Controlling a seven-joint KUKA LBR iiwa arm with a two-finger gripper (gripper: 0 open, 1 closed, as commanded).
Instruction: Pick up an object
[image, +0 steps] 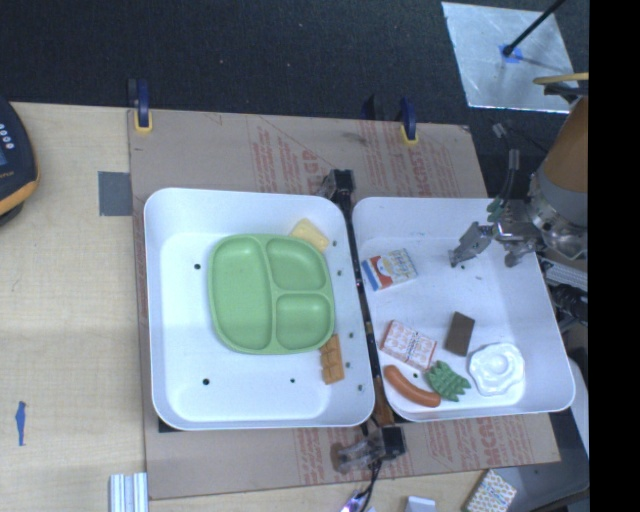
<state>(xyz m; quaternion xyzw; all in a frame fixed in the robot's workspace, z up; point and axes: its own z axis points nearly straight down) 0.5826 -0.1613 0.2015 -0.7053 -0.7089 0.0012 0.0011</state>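
You have two white bins side by side. The left bin (170, 330) holds a green divided plate (271, 293) near its middle, a yellow piece (311, 235) just beyond the plate's far right edge, and a tan cracker (332, 359) by its near right corner.

The right bin (530, 300) holds the pickable items: a small red, white and blue packet (390, 268) on the far left, a red-patterned packet (408, 344) nearer, a brown block (460, 333) to its right, a white round lid-like thing (497, 368) near the right corner, a green leafy toy (446, 380) beside it, and a sausage (411, 387) at the near edge.

The gripper (492, 247) hangs over the far right of that bin with its fingers spread and nothing between them.

You cannot read the packets' print, and the arm (565, 165) is cut off at the right.
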